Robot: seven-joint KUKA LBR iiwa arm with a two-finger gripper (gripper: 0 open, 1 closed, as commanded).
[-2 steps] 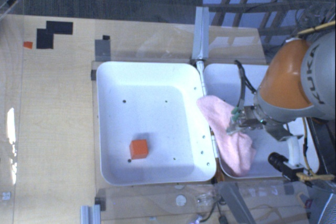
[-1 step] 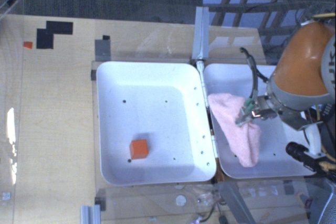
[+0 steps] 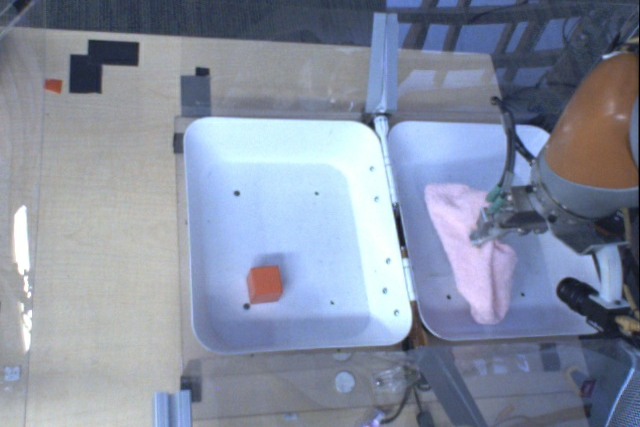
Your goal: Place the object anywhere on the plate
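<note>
- Nearest me, low in the left bin (image 3: 300, 140), I see a small orange block (image 3: 265, 284) lying alone on the white floor, well apart from everything else.
- In the right bin (image 3: 440, 145) lies a pink cloth (image 3: 470, 245), crumpled, its long axis running from the bin's middle down toward the near edge, the narrower end nearest me.
- My gripper (image 3: 492, 223) sits on the cloth's right edge; I cannot tell how far it is open, or whether it has any fabric.
- I see no plate. My worry: soft cloth may slip free or drag, snagging on the bin wall.
</note>
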